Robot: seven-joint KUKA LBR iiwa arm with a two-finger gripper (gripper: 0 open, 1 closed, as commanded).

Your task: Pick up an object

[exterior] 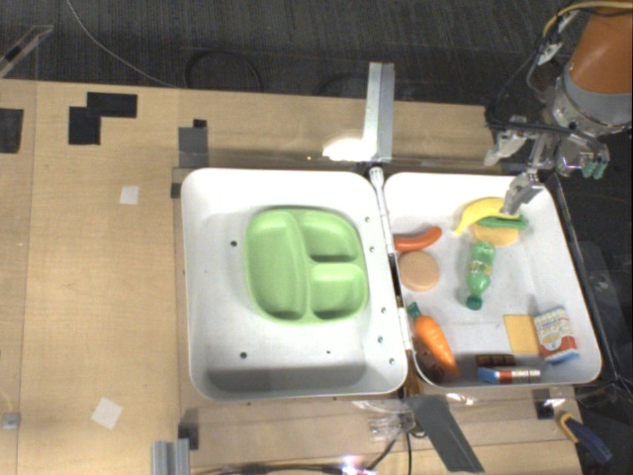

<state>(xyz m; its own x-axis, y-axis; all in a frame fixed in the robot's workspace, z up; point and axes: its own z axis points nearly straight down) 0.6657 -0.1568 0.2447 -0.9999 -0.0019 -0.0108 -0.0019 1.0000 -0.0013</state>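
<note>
The left bin (203,295) was seen to hold a green divided plate (305,263), laid flat near the middle, apparently as a place for sorted items. Nothing else was noted in it.

Across the shared rim, the right bin (564,255) held the loose things in a scatter, well enough apart for most to be reached singly. A red sausage (417,237) lay near the divider, with a round tan patty (420,271) just below it. Lower down, a carrot (434,344) was lying against the near left corner, and a marker pen (508,373) along the near wall. A green bottle (480,274) lay on its side at the centre. Towards the far wall a banana (479,213) was seen, touching a small green and yellow piece (499,229) just beside it. A yellow block (520,333) and a small carton (555,331) were lying side by side at the right.

The gripper (517,196) was lowered into the far right of that bin, its tip at the banana's right end. The arm was reached in from the right, so this nearest cluster was judged the likely target. Whether the fingers were spread or pressed together could not be told; nothing was seen pinched between them, and no item was lifted.
</note>
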